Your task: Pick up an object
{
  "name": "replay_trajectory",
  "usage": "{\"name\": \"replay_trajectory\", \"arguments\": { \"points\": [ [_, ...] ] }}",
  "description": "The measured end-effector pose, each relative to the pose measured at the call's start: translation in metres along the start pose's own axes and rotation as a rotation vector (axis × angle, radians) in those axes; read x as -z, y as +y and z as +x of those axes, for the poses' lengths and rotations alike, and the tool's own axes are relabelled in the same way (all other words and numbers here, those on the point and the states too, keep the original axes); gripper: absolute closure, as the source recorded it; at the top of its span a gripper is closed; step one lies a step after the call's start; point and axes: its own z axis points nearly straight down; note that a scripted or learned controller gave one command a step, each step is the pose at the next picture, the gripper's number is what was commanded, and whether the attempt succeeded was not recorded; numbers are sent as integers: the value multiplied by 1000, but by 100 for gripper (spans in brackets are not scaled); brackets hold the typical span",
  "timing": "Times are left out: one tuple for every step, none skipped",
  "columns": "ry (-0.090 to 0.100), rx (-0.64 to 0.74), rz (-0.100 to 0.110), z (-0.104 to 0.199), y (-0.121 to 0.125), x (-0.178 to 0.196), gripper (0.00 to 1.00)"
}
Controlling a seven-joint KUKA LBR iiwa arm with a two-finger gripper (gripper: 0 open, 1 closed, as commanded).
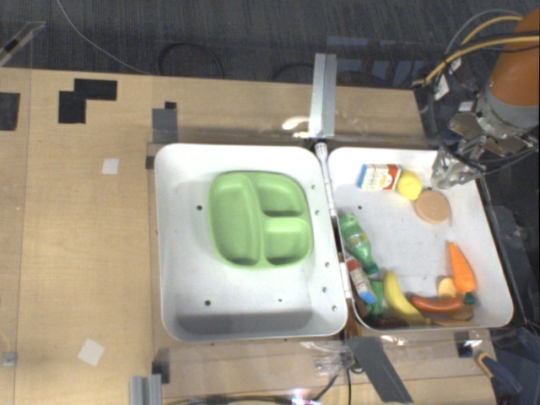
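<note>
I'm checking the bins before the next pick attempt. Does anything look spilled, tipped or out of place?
Nothing looks spilled or damaged. The green divided tray lies slightly askew in the left bin. In the right bin, the bottles, banana and carrot lie crowded along the left and near walls. The gripper sits at the far right corner.

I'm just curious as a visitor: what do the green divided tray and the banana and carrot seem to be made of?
The green tray looks like moulded plastic: one even colour, rounded compartments, a soft sheen. The banana and carrot look like plastic toy food, smooth and uniformly bright, though real produce can't be fully ruled out from this view. Both white bins also appear to be matte plastic.
</note>
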Motion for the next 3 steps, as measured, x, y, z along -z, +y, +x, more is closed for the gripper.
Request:
{"name": "replay_trajectory", "arguments": {
  "points": [
    [-2, 39, 17, -1, -3, 105, 100],
    [0, 391, -3, 7, 13, 15, 100],
    [-1, 224, 10, -1, -2, 106, 100]
  ]
}}
